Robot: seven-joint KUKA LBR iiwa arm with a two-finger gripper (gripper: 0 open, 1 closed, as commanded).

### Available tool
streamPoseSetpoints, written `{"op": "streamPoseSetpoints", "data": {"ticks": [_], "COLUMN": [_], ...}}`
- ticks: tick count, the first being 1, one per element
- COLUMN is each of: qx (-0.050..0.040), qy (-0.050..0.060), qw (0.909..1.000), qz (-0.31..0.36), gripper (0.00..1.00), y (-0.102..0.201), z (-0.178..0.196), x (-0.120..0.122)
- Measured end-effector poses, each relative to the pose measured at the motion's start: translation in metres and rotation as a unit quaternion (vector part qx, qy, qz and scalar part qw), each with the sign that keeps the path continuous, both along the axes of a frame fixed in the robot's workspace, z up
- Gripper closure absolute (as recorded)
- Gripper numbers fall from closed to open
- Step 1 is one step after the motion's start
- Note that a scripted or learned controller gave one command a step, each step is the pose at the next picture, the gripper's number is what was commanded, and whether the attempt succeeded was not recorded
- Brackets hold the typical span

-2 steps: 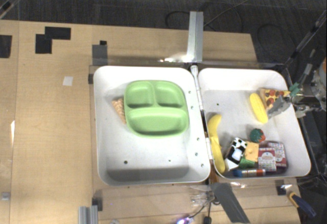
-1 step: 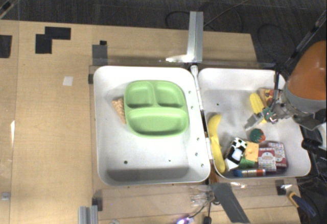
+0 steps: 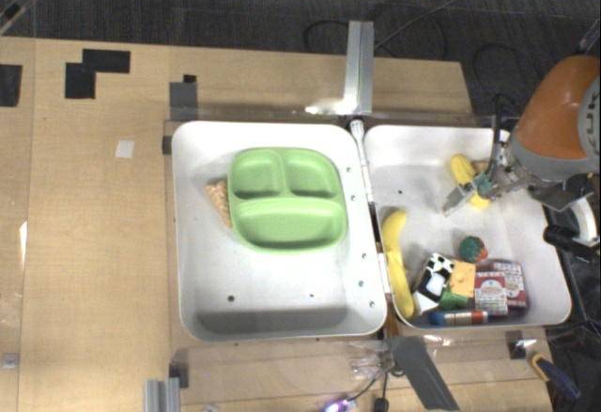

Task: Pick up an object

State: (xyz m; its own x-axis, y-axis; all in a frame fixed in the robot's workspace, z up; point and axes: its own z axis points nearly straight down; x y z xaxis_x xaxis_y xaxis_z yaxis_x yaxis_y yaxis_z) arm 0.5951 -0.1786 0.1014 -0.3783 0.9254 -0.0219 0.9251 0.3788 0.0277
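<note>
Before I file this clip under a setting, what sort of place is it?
Probably a robotics lab: two white bins fixed to a wooden bench, toy food such as a banana, and loose cables on grey carpet.

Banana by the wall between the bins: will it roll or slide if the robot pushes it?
The banana is long and curved, so it would probably slide or pivot rather than roll. Its skin looks smooth, perhaps slippery to pinch. It lies close along the right bin's wall, which may block a push that way.

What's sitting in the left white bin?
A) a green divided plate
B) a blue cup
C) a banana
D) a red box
A: the green divided plate lies in the left bin, while the banana lies in the right bin.
</note>
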Motion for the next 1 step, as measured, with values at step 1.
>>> {"op": "streamPoseSetpoints", "data": {"ticks": [1], "qx": [-0.0005], "qy": [-0.005], "qw": [1.0], "qz": [0.0], "gripper": [1.0], "y": [0.0005], "z": [0.0136], "x": [0.0034]}}
